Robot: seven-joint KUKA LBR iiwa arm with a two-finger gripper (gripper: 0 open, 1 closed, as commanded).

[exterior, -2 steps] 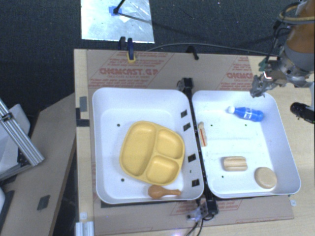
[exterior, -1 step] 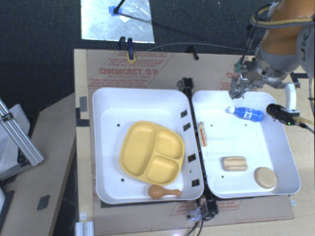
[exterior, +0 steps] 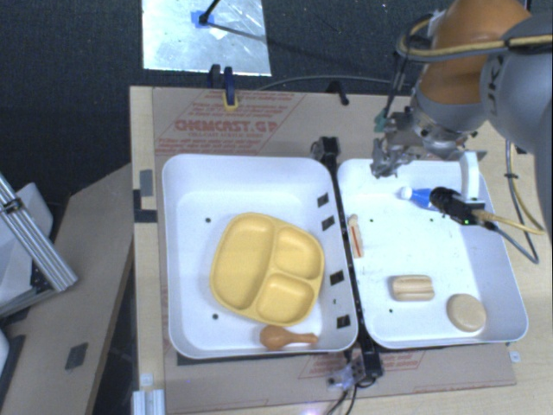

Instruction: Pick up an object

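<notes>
A wooden bench (exterior: 225, 124) is seen from above, and two shallow white bins are set on it side by side. The left bin (exterior: 190, 188) holds a yellow divided plate (exterior: 266, 269), which lies tilted near the middle of the bin. Just beside the plate's near edge, against the front wall of the bin, a brown toy drumstick (exterior: 285, 337) is laid.

The grey arm (exterior: 484, 50), with its orange band above the wrist, is reached in from the right and is held over the far end of the right bin (exterior: 501, 271). The gripper (exterior: 387, 166) is pointed down at the far left corner of that bin; whether it is open or closed cannot be told, and nothing is seen held by it.

In the right bin, a tan bread roll (exterior: 409, 287) is placed near the front, and a round beige cookie (exterior: 467, 311) is placed just to its right, the two apart. A thin orange stick (exterior: 354, 235) is laid along the left wall of this bin. A small blue and white object (exterior: 417, 196) is found near the far end, close to the gripper but not touched by it.
</notes>
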